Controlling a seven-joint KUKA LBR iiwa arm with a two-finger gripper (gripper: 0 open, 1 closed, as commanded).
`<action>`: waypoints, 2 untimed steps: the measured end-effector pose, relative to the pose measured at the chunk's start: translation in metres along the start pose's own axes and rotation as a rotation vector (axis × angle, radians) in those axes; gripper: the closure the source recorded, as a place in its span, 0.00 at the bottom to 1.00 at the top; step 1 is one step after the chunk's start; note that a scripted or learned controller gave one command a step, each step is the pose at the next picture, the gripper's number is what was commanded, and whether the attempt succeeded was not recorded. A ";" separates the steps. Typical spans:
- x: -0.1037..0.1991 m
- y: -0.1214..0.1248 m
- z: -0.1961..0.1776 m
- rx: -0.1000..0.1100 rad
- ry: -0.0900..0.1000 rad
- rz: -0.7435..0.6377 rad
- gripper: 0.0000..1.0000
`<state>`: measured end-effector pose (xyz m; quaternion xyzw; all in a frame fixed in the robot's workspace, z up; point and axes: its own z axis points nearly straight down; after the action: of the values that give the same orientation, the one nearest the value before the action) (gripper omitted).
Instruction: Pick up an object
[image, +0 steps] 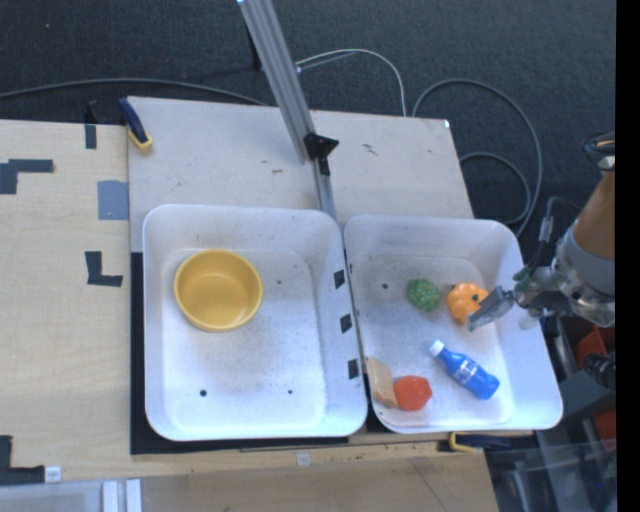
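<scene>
Orange ball (462, 298) sits in your right bin (520, 395), just beside the green ball (424, 294), with the gripper (490, 308) touching its right side. You cannot tell how the jaws stand. Your blue bottle (465, 370) lies nearby.

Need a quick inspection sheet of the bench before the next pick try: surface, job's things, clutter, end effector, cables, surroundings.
Surface: two shallow white bins side by side, left bin and right bin, both speckled with dark marks.
Job's things: yellow plastic bowl upright in the left bin; in the right bin a green lumpy ball, orange rounded toy, blue bottle with white cap lying down, red rounded block beside a tan wedge.
Clutter: blue-and-yellow clamp on the white board.
End effector: end effector low beside the orange toy; finger state unclear.
Cables: white cables looping on the dark floor.
Surroundings: slanted grey metal pole; wooden table with dark tape marks.
</scene>
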<state>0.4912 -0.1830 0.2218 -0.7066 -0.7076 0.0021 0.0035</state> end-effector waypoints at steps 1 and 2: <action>-0.002 0.001 0.044 -0.002 -0.001 0.000 0.00; 0.005 0.006 0.091 -0.001 0.000 -0.001 0.00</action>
<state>0.4962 -0.1780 0.1308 -0.7064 -0.7078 0.0019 0.0033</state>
